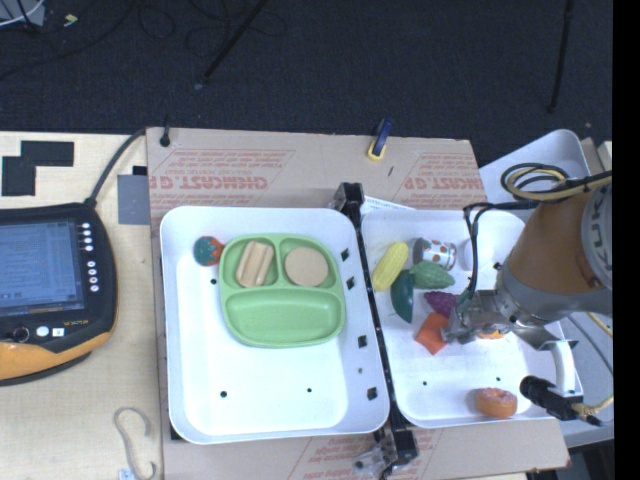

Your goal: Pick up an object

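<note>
Grey arm with orange band (560,248) reaches in from the right over the right white bin (450,408). Gripper (462,326) sits low in the middle of that bin; whether it is released or clenched, can't tell.

Just left of the gripper: orange-red wedge-shaped block (431,332), touching or nearly touching the tip, not visibly between anything. Purple leafy toy (442,302) just above it, green leaf-shaped toy (403,296) further left, yellow toy corn cob (389,265) up-left, small silver can with printed label (436,253) at the top. Orange doughnut-like toy (496,401) lies apart near the front edge.

Left white bin (200,398): green three-compartment plastic tray (283,316), teal-and-red ball (207,250) beside it.
</note>
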### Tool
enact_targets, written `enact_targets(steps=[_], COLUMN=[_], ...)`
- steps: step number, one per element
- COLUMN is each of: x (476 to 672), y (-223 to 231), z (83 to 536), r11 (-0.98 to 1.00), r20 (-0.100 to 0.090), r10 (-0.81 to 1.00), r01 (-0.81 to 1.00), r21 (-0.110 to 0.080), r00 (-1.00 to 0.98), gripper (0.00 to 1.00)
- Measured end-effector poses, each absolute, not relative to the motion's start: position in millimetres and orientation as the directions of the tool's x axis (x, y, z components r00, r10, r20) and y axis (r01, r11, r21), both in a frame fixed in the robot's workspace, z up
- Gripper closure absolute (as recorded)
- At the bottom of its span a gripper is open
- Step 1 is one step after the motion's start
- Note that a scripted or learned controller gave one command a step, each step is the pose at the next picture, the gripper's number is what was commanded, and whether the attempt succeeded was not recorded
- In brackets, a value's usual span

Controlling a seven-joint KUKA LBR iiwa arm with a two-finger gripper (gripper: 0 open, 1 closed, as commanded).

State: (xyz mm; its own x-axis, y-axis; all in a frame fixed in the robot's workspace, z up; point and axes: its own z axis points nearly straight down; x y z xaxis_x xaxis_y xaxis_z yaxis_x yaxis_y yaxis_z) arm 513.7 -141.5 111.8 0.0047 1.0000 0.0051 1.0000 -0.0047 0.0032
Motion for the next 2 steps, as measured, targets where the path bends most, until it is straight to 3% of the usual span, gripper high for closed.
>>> enact_targets(steps=[2], x=[513.4], y=[-148.0], z=[195.7], r11=[0.000], r20=[0.000], r10=[1.000], r01=[1.000], r21=[0.000], r00=[0.000], gripper=[1.00])
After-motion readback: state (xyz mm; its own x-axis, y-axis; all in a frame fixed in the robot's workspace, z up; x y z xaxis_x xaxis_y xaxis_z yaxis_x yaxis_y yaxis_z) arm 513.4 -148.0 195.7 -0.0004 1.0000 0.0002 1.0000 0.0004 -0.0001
